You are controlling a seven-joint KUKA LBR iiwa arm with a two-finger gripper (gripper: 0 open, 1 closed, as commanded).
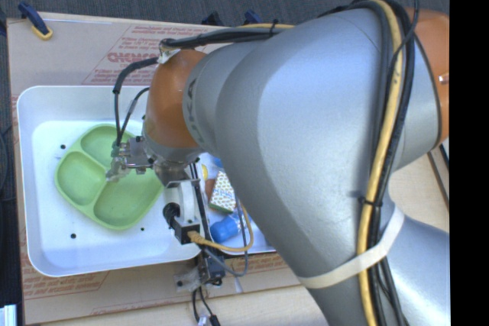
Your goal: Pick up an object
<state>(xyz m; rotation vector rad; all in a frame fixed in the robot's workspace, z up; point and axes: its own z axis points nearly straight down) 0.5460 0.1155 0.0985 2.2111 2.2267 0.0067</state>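
Item: one pale green, three-compartment plastic divided plate, rounded in outline, glossy, with raised ridges parting its sections. Location: lying flat on the floor of the left shallow white bin, towards that bin's middle, its right edge passing under the arm's wrist.

Item: one two-finger gripper, small and metallic, at the end of the grey arm with orange band. Location: directly over the plate's central ridge, at or very near its surface. State of the pincer: cannot be told at this size; nothing is visibly held.

Item: one small box with a green-and-white diamond pattern. Location: just right of the wrist, partly covered by the arm, tilted.

Item: one blue rounded object, probably plastic; shape uncertain, being half hidden. Location: just below the patterned box, near the bins' shared wall.

Item: one bundle of black and yellow cables, hanging from the wrist across the bin's lower edge.

Item: one brown cardboard sheet with red print, under the bins.

Item: one blue-and-yellow clamp at the sheet's upper left corner; two further blue clamps at its top edge.
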